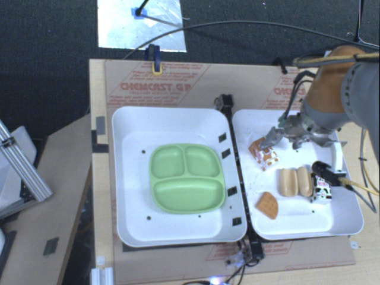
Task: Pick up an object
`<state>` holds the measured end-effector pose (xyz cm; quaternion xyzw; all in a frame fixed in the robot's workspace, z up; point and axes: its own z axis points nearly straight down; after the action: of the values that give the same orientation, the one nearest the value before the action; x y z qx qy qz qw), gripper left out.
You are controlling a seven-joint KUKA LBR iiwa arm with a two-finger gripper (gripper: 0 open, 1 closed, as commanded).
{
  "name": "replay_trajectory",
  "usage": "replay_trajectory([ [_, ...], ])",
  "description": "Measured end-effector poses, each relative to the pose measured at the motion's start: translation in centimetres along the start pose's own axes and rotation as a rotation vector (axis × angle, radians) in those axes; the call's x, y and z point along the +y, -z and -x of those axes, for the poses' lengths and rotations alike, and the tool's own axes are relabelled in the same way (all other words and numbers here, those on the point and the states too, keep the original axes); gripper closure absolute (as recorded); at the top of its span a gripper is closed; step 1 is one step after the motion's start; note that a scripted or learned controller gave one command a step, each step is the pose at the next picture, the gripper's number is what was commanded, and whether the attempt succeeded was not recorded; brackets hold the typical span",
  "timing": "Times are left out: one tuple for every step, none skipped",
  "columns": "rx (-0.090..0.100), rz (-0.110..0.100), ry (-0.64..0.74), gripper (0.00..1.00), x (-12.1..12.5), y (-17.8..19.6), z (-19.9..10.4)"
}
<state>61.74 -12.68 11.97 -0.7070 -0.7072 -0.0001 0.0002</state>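
The right bin [344, 218] holds several small items. An orange and white checkered piece [263, 153] lies near its left wall. A hot dog in a bun [295, 181] lies in the middle, and a brown waffle-like piece [268, 205] sits near the front. At the right lies a black and white spotted toy [321, 186]. My gripper [274, 136] hangs low over the right bin's back left part, just above and to the right of the checkered piece. I see nothing held in it.
The left bin [130, 159] contains a green divided plate [187, 178]. A black divider with clips [233, 159] runs between the bins. The grey arm with its orange band [332, 88] comes in over the right bin's back right corner. Cables cross behind the bench.
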Motion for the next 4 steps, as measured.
replay_trajectory([
  [0.000, 0.007, 0.001, 1.00, 0.2, 1.4, -0.1],
  [-0.002, 0.007, 0.004, 1.00, 0.9, 6.0, 0.2],
  [-0.002, 0.008, 0.005, 1.00, 0.3, 12.2, 0.1],
  [-0.002, 0.008, 0.006, 1.00, 0.5, 17.7, 0.1],
])
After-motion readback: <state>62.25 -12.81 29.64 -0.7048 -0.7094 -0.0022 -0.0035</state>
